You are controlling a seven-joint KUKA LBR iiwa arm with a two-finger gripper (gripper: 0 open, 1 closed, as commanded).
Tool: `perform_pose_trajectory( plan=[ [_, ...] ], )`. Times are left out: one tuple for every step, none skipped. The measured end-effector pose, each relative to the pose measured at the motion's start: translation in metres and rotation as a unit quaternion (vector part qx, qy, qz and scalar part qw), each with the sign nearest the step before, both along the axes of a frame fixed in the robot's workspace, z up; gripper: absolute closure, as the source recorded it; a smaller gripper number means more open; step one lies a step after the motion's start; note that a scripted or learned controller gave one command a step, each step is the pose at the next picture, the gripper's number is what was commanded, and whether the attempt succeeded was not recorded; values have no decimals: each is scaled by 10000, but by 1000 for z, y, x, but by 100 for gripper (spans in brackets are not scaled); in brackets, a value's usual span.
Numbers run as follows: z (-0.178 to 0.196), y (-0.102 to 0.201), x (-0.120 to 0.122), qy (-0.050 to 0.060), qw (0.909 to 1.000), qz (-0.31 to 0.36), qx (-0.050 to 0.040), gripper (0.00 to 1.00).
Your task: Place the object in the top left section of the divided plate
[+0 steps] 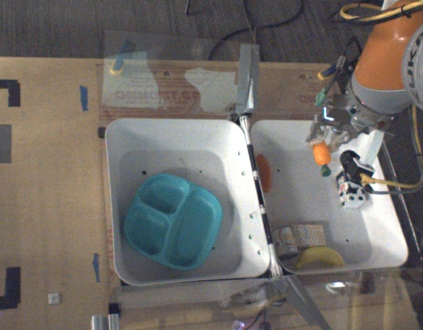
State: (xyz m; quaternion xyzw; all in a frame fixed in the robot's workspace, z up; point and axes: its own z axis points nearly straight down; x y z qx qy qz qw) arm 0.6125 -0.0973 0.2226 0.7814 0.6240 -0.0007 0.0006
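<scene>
While the jaws (324, 151) clench one orange carrot (322, 155) — one teal plate (172, 221), two bins (177, 133).

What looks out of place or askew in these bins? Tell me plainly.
The teal divided plate sits turned at an angle in the left bin, not square to its walls. In the right bin, an orange item lies pressed against the wall nearest the left bin. The claw has a small carrot-like object at it. Nothing looks spilled or broken.

Faint reddish lettering runs across the clear plastic sheet (171, 82) lying above the bins, too blurred to read.
</scene>
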Motion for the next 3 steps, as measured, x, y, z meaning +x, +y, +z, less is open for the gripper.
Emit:
perform_pose_trajectory(
  plan=[
    [-38, 55, -52, 11, 9956, 937, 15, 100],
    [-27, 113, -80, 9, 9816, 1908, 14, 100],
    [-27, 165, -133, 11, 9262, 3770, 17, 100]
  ],
)
